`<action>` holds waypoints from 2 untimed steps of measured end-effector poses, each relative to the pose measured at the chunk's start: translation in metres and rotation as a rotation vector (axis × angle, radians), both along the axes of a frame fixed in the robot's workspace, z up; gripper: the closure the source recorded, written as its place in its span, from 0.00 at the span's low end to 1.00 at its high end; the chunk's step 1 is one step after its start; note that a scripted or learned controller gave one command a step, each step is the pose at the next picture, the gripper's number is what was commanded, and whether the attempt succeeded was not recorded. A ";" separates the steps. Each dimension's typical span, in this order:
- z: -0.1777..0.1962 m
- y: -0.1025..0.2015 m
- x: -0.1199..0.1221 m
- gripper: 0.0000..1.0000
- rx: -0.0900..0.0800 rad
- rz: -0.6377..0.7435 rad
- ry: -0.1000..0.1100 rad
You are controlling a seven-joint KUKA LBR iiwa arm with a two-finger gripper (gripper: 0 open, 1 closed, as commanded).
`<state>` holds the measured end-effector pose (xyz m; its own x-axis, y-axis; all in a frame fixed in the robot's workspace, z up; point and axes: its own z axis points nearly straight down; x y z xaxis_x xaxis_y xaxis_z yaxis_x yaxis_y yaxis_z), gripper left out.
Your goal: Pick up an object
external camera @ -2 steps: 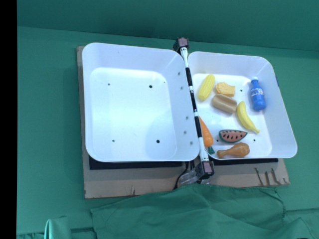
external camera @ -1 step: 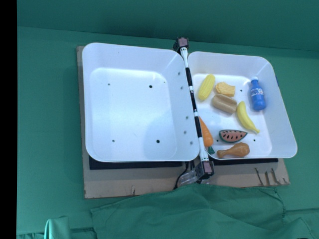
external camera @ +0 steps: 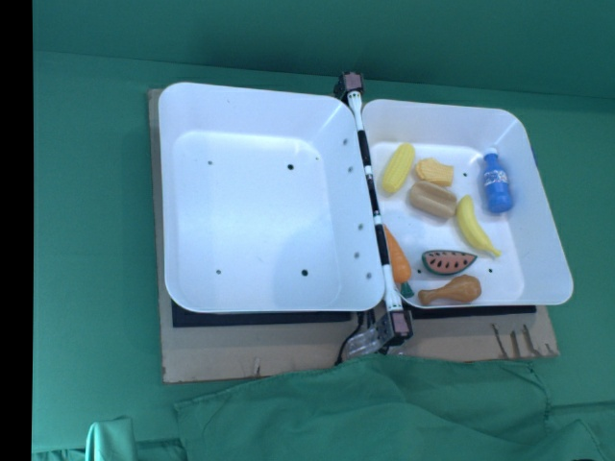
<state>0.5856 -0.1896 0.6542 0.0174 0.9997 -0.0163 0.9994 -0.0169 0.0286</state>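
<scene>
Two shallow white bins sat side by side on a cardboard sheet [external camera: 211, 358], the left bin [external camera: 183, 161] and the right bin [external camera: 538, 257], with a black-and-white striped rod [external camera: 363, 166] running along the seam between them.

Eight toy foods, one of each, lay in the right bin:
- The corn cob [external camera: 398, 168] lay at the bin's 11 o'clock, its long axis running 1 to 7 o'clock.
- A small yellow-orange piece [external camera: 434, 172] sat just beside the corn cob, at its 3 o'clock.
- A tan bread roll [external camera: 431, 201] lay below that piece, running 10 to 4.
- The blue bottle [external camera: 496, 182] lay at the bin's 2 o'clock, with its white cap pointing to 12.
- The banana [external camera: 476, 226] lay near the middle, running 11 to 5.
- The carrot [external camera: 397, 255] lay along the seam wall, with its green top toward 5.
- The watermelon slice [external camera: 449, 261] lay 9 to 3.
- The chicken drumstick [external camera: 451, 292] lay at the bin's 6 o'clock, bone end toward 9.

Whether the gripper was spread or pressed together could not be told.

A green cloth [external camera: 384, 411] lay bunched at the front.
</scene>
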 end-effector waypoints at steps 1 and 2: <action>0.000 0.000 0.000 0.00 0.000 -0.001 0.001; 0.014 -0.001 -0.001 1.00 -0.004 -0.005 -0.007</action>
